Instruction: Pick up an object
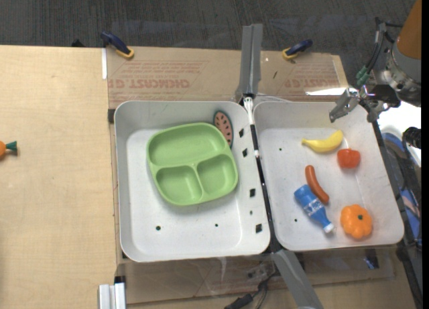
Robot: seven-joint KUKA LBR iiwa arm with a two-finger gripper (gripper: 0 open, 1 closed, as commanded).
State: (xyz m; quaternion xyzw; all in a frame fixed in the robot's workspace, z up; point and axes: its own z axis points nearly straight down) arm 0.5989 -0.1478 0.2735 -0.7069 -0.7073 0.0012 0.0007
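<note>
— Where is the gripper (348,104) sitting right now?

— It is hanging over the far right corner of the right bin (285,234), reaching in from the right. Its fingers are standing apart with nothing between them — released, holding nothing.

— And what is lying closest to it?

— The yellow banana (323,142). It is lying in the far part of the right bin, toward the camera and a little to the left of the gripper, near but not touching it. Its long axis is running roughly left to right across the bin, with the right tip curling upward.

— So the coming move is turning on that?

— I am judging so: the gripper is needing to travel down and slightly left, and to close across the banana's short side, not along its length.

— Anything crowding it?

— The red tomato (348,159) is sitting just beside the banana's right end. The sausage (316,183), blue bottle (313,208) and orange pumpkin (356,222) are lying nearer the camera, well apart from the gripper. The green plate (193,164) is resting in the left bin (134,220).
</note>
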